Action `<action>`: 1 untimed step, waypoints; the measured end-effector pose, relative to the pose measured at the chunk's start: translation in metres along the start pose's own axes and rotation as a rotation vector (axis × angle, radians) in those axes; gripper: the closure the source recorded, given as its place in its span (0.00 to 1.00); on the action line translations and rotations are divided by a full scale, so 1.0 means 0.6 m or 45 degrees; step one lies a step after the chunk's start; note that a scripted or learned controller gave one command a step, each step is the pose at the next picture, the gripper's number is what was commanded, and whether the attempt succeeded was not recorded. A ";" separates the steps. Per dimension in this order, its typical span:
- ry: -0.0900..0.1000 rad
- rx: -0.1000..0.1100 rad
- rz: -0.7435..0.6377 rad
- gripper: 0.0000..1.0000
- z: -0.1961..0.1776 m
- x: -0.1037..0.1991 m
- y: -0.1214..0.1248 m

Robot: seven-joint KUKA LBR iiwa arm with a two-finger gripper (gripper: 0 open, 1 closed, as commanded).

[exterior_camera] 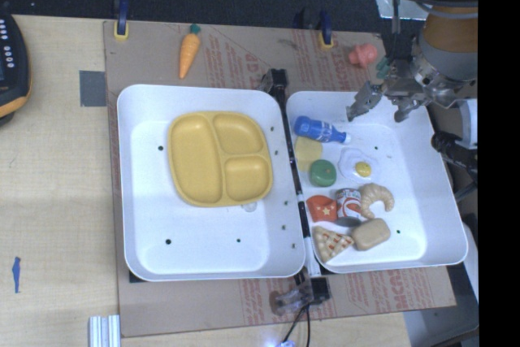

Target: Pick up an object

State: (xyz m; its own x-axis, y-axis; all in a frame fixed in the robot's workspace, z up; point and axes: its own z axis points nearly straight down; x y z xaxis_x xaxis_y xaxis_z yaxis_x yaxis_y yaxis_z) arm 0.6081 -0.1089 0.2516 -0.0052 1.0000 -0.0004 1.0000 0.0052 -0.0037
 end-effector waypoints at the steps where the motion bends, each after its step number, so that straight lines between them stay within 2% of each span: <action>1: 0.000 0.004 -0.005 0.00 0.104 0.069 0.022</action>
State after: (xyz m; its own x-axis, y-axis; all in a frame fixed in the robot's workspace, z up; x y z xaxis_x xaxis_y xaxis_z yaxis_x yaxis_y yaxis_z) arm 0.6207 -0.0677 0.1890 -0.0087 1.0000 -0.0003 0.9999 0.0087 -0.0072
